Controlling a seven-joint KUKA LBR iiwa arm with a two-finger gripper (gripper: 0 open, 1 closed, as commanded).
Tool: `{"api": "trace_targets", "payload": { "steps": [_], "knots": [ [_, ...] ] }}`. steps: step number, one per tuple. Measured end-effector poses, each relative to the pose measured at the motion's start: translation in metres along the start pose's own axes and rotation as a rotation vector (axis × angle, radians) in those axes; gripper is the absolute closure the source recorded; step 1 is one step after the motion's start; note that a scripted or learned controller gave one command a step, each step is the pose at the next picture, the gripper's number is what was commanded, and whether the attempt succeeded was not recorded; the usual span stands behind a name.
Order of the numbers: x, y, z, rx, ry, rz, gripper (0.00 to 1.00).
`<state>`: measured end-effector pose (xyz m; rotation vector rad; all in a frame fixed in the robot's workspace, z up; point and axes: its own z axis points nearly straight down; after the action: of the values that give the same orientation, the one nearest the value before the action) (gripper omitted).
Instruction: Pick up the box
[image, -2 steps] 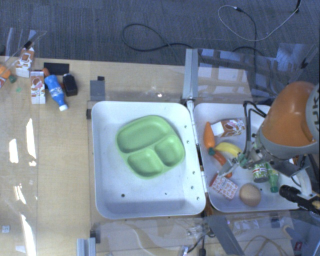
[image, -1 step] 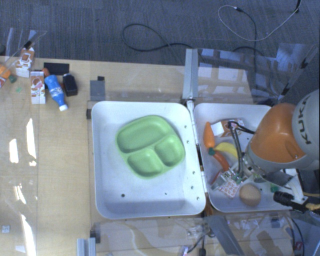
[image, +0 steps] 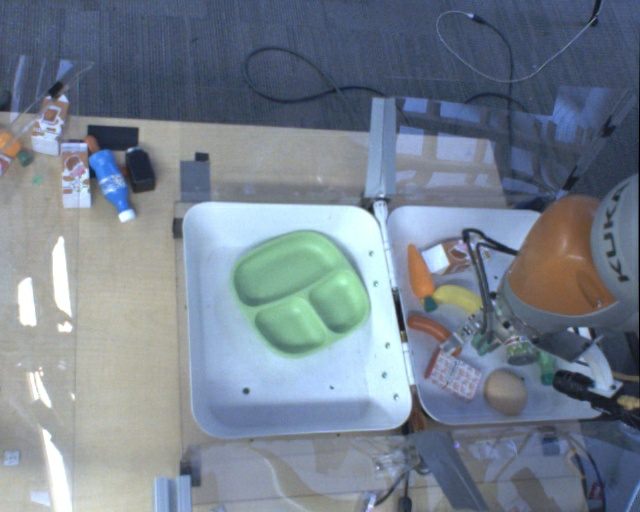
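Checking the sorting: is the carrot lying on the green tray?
No, the carrot lies in the right bin, apart from the green tray.

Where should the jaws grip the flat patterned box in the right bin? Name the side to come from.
Judging by its pose, grip the box across its two long edges, coming straight down from above. It lies flat, tilted diagonally. An egg sits to its right and a sausage beyond its upper end, so end-on approaches look crowded.

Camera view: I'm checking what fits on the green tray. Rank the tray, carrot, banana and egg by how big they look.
1. green tray, by far the largest
2. carrot and banana, about alike
3. egg, slightly smaller
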<state>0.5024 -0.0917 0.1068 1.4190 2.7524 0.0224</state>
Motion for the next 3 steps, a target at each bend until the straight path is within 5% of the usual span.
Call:
{"api": "trace_targets", "payload": {
  "steps": [1, 2, 3],
  "knots": [
    [0.002, -0.002, 0.004, 0.006, 0.007, -0.001, 0.00],
    [0.035, 0.012, -0.077, 0.033, 0.030, 0.106, 0.00],
    [-0.001, -0.016, 0.019, 0.028, 0.025, 0.207, 0.00]
  ]
}}
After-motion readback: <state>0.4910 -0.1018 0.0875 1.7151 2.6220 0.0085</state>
